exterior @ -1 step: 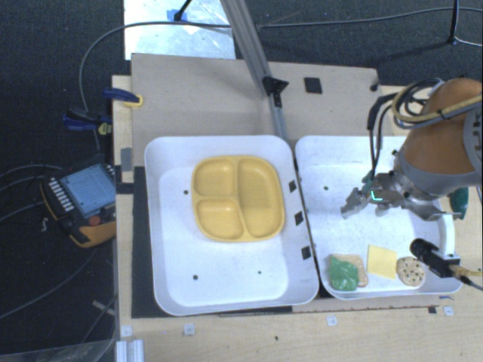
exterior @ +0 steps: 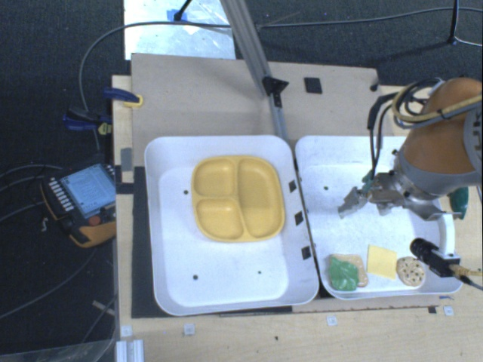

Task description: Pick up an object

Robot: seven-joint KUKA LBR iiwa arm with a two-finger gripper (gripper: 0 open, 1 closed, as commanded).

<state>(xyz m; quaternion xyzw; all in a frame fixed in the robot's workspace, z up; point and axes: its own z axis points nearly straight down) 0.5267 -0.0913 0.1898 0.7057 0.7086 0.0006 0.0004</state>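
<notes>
Arm comes in from 3 o'clock, orange band above the wrist sitting over the right bin. Gripper hangs over bare white bin floor near the middle of that bin, nothing between its fingers that I can make out. Can't tell from this angle whether the tool is apart or together, too small and foreshortened.

Pickable things all sit in a row along the 6 o'clock edge of the right bin: green toy on a bread slice at the 7 o'clock corner, yellow cheese slice just beside it toward 3 o'clock, round cookie next along, touching or nearly touching the cheese. A black part of the arm hangs right by the cookie at about 3 o'clock of it.

Left bin holds a yellow divided plate, sitting a bit toward 12 o'clock of the bin's middle, compartments bare.

Step, as I judge it: approach, no grasp yet. Gripper is well apart from the row of food, toward 12 o'clock of it.

Next move probably calls for shifting toward 6 o'clock to line up over one item, then dropping down. The cheese is flat and thin, likely hard to pinch; the green toy has more height. Items close together, risk of nudging a neighbour.
</notes>
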